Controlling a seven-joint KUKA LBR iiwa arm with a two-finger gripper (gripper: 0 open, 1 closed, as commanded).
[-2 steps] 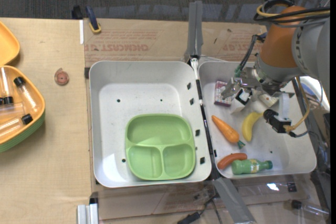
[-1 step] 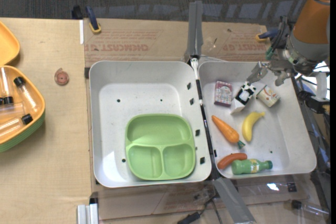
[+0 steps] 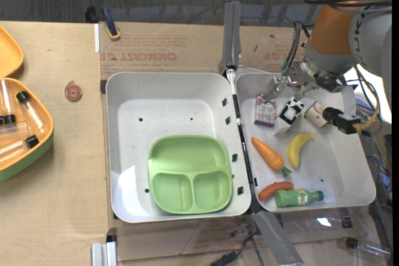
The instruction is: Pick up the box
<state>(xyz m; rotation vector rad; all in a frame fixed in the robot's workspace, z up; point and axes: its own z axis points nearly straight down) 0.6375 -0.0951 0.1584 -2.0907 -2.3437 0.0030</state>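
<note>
None of the lifting is being shown as done: the box (image 3: 265,112) is lying on the floor of the right bin (image 3: 349,193), in its far left part, close to the wall shared with the left bin (image 3: 124,134). It is not being held by anything. The pincer (image 3: 278,85) is being kept just above and beyond the box, near its upper right corner, with the grey arm (image 3: 340,34) reaching in over the bin's far edge. Whether the pincer is apart or together cannot be told, since its tip is being lost against the wrist hardware and cables. By this reading, the approach is being made, while the closing, the grip and the lift are all being left to do.

The box is being seen as a small, flat carton, white with pink printing on its upper face, lying slightly askew. Its edges are looking crisp and undented. Just to its right a black-and-white carton (image 3: 290,113) is being crowded close against it, so little free room is being left on that side. A carrot (image 3: 269,154) and a banana (image 3: 299,149) are lying nearer the front, well apart from the box. A green plate (image 3: 190,180) is sitting in the left bin.
</note>
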